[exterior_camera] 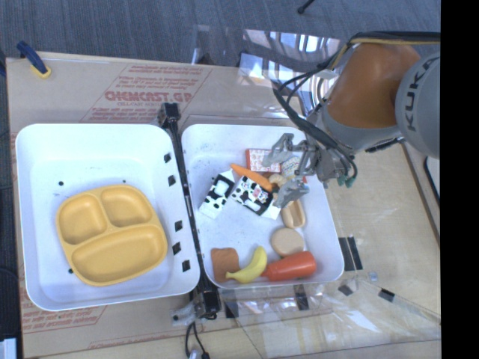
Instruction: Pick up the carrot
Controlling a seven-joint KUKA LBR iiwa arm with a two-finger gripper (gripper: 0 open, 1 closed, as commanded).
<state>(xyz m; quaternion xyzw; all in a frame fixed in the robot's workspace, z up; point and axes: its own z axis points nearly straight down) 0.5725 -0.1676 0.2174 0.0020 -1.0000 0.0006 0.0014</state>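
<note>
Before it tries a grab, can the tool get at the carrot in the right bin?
Probably yes: the tool hangs right beside the carrot, which lies on top of the other items with nothing covering it.

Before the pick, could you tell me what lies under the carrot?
The carrot lies across a black-and-white patterned item in the right bin. Its right end is covered by the gripper.

Grey arm (pixel 419 88) reaches leftward, wrist angled down.
</note>
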